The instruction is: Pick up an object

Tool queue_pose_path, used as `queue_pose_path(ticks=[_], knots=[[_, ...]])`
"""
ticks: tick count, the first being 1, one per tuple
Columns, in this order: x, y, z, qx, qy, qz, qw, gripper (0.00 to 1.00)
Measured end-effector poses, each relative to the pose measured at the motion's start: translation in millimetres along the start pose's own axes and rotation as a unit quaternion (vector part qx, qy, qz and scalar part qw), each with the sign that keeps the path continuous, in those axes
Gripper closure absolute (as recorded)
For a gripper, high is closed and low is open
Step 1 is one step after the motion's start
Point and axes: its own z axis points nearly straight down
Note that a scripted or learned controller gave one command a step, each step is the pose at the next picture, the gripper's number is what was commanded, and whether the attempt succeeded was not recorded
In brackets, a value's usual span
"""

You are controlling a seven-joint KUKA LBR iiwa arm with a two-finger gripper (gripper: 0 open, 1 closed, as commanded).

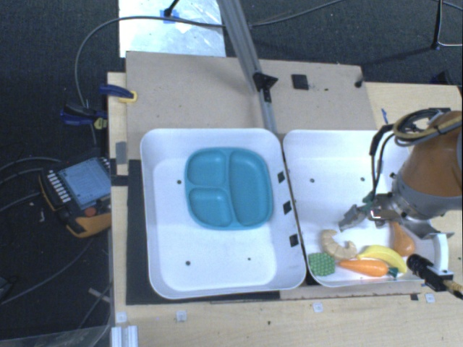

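Observation:
My gripper (pixel 359 215) hangs low over the right bin (pixel 325 165), below the grey and orange arm (pixel 430 168) that comes in from the right. It hovers just above and slightly right of a beige curved piece (pixel 338 246). Along the bin's front edge lie a green textured piece (pixel 322 264), an orange carrot (pixel 365 267) and a yellow banana (pixel 383 254). A brown-orange item (pixel 403 240) sits partly under the wrist. I see nothing between the gripper and these items.
The left bin (pixel 166 259) holds a blue divided plate (pixel 228 188). A grey rod (pixel 242 35) slants down to the bins' back junction. Cables and a handheld device (pixel 79 194) lie off the bench at left.

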Motion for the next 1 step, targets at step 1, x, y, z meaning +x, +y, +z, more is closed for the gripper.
queue_pose_path(ticks=[1], knots=[[-0.4, 1.6, -13.0, -0.003, -0.001, 0.000, 1.0000, 1.00]])
